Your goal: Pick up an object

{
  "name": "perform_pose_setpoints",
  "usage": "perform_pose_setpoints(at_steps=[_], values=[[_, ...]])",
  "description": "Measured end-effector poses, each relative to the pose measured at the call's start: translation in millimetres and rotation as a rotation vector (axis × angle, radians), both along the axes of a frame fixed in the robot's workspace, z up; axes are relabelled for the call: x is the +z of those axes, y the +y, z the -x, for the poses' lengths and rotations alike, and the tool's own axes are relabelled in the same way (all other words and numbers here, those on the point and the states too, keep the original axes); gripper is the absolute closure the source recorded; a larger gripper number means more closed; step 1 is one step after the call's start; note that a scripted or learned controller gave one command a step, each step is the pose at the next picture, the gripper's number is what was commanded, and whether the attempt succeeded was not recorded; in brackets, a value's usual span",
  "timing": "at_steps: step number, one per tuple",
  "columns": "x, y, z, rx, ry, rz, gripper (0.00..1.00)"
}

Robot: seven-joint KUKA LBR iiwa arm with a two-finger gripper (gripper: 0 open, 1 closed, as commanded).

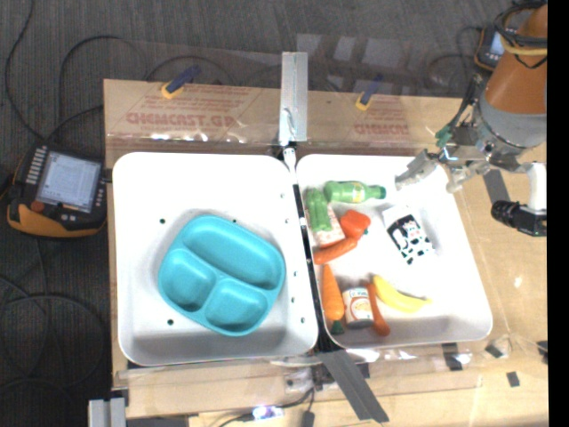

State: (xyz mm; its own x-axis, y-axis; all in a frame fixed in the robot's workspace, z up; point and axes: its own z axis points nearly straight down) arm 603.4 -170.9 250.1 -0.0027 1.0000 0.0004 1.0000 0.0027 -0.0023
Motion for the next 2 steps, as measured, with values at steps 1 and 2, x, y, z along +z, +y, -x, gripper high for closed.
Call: perform_pose_setpoints(at_steps=[1, 2], values=[[-120, -30, 9, -0.012, 0.001, 0.002, 0.00], [-155, -32, 26, -0.054, -0.002, -0.001, 0.00]])
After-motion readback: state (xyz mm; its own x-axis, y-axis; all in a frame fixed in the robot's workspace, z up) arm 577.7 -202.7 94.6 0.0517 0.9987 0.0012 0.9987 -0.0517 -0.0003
